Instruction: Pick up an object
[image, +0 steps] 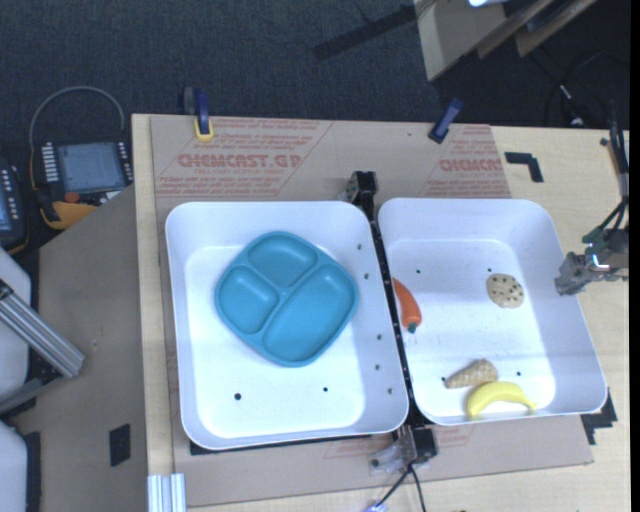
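Over the right-hand white bin (560, 250), my claw (578, 272) hangs at that bin's outer rim, a small grey cluster at the end of thin dark links reaching in from the edge of the frame. Whether it is released or clenched I cannot tell from this height — the tip is too small and blurred — and nothing shows gripped in it.

Four things lie in the bin. A chocolate-chip cookie (505, 290) sits on the bin floor nearest the claw, just inward of it and clearly apart from it. An orange carrot (406, 304) lies along the bin's inner wall, on the far side of the floor from my claw. A yellow banana (498, 399) curves along the bin's near wall, and a tan, wedge-shaped piece (471, 374) — what food it is I cannot make out — lies just beside the banana, touching or all but touching it.

Beside that bin, across the dark seam where the two rims meet, the left-hand white bin (200, 400) holds a blue divided plate (287, 297), lying flat near its centre with three compartments facing up.

Both bins sit on a brown cardboard sheet (290, 150) printed in red lettering, with a yellow-tipped clamp (202, 122) at the sheet's far edge.
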